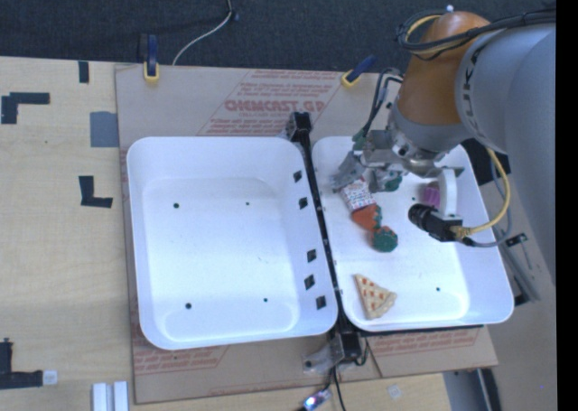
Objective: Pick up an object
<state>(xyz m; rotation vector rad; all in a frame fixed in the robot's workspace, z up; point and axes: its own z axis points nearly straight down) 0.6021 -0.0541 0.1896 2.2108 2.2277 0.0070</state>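
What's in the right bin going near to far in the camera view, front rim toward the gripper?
Near to far: pizza slice toy → green-and-red toy → gripper, which sits low over the right bin.

Grey arm [519, 84] w/ orange band [442, 66], yellow & black cables at wrist.

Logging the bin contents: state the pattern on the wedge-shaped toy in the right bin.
Tan with a red criss-cross grid, on the wedge toy, in the camera view.
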